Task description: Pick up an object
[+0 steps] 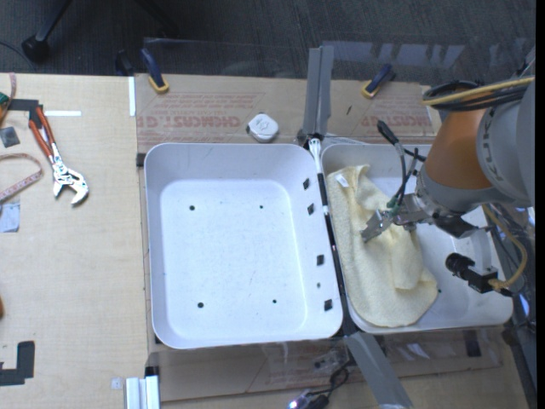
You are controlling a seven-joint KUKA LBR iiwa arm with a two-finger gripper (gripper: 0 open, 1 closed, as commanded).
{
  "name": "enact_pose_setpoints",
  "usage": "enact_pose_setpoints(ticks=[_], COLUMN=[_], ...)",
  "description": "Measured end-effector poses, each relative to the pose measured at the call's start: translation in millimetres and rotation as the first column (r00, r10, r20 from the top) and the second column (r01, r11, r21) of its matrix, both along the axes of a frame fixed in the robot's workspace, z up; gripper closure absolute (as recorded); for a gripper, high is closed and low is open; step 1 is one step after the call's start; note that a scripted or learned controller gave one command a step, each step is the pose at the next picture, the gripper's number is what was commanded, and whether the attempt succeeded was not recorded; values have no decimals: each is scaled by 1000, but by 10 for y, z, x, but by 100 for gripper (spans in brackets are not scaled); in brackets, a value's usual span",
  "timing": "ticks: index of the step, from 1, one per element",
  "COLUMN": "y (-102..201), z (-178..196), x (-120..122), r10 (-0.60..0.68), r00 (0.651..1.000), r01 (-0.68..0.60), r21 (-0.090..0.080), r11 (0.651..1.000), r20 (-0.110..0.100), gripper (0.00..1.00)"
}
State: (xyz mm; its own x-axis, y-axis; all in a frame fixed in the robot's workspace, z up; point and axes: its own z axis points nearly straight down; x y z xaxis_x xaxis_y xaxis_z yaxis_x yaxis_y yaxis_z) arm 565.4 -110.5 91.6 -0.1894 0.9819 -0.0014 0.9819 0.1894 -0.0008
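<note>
Item under inspection: 1 pale yellow cloth (379, 254), lying crumpled in the right bin (464, 313) and covering most of that bin's left half, its upper end bunched up near the far corner. The left bin (230, 254) stands just beside it on the bench (77, 296).

Handling, as judged: the cloth looks soft, limp and light (towel-like weave, loose folds). It should not slip or break, but it will sag and trail when lifted, and a pinch on a flat stretch may catch only a thin layer. The raised ridge running down the middle, or the bunched upper end, offers the best purchase.

Tool (375, 225): it sits low over the cloth's central fold, reaching in from the right, its tip at or touching the fabric. Whether it is released or clenched I cannot tell, since the arm's wrist and cabling crowd that spot. No fabric can be confirmed as gripped, so the cloth is recorded as resting in the bin
</note>
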Motion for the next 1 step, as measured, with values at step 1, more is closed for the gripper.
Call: enact_pose_setpoints(ticks=[1], y=[-2], z=[86], x=[-2], r10=[3], r00=[1000], r01=[-3], r21=[-1], r11=[1000], r20=[-1], gripper=[100])
